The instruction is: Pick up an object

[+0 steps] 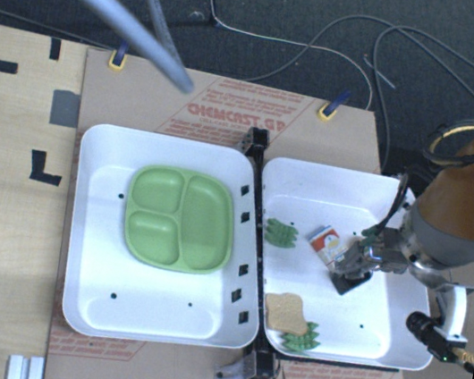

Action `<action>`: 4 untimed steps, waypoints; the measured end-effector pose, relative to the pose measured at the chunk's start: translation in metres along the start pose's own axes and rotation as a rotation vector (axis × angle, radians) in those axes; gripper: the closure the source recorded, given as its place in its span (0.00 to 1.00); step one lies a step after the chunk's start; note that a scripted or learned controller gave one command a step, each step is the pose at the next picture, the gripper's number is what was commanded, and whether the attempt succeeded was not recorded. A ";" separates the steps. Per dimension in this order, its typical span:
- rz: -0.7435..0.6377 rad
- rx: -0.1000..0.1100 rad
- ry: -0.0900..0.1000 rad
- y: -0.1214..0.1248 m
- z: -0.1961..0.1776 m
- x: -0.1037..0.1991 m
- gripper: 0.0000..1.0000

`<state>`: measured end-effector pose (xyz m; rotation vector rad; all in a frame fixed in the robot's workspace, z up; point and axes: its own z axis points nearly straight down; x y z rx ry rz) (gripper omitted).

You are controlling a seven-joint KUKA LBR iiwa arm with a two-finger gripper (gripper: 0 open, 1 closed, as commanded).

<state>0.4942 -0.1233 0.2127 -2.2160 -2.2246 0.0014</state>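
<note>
Red lettering is printed on the brown cardboard sheet (233,106) under the two bins, but it is seen upside down and blurred, so no word can be read with confidence. A small red-and-white packet (325,241) lies in the right bin (311,183); any writing on it is too small to be made out. The gripper (352,270) is lowered into the same bin just right of the packet, seemingly touching it, and its dark fingers merge into one blurred shape, so whether they are apart or together cannot be told. Nothing is seen held between them. The arm is cut off at the right side of the view. A small green item (281,232) lies near the bin's left wall, and a tan sponge-like block (285,311) rests at the front wall with a leafy green piece (302,337) touching it. The left bin (101,160) holds a green divided plate (181,220) with three compartments.
</note>
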 end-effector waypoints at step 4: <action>-0.001 0.002 -0.001 0.006 -0.004 0.220 1.00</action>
